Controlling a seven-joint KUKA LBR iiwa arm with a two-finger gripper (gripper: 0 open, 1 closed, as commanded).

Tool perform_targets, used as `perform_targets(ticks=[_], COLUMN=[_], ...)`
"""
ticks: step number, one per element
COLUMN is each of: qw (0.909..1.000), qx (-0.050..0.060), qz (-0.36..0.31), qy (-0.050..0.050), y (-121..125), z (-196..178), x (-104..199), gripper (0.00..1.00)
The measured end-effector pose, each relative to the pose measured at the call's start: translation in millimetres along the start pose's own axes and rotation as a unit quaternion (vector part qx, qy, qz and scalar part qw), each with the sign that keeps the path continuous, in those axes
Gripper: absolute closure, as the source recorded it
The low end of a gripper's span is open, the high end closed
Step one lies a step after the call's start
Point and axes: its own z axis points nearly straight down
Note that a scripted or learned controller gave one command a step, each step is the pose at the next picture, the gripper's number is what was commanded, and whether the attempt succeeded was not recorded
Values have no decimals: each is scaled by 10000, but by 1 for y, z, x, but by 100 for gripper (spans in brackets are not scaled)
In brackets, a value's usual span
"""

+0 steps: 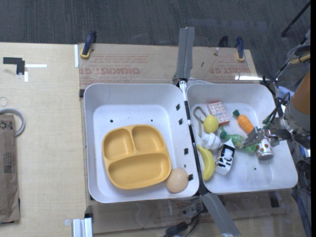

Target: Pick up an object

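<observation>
Hovered low in the right bin (247,179), gripper (257,141) just left of a small can (265,151) lying near the carrot (245,123); impossible to tell whether spread or pinching.

Arm reaching in from the right, gripper low.
The grey arm (301,110) enters at the right edge, its wrist angled down and leftward. The gripper (256,139) sits at the end of it, its 2 thin fingers pointing left; their spread is too small to tell.
</observation>
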Motion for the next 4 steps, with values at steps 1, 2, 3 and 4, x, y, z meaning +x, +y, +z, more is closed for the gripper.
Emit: perform_targets(ticks=[1,2,3,4], qw=[9991,9986,9987,9977], qx=[-6,-9,-13,-9], qz=[434,526,510,682], qy=[0,6,-2,-4], y=[46,108,108,93], z=[58,115,106,-6], x=[-43,-52,-52,-19], gripper=[0,0,100,100])
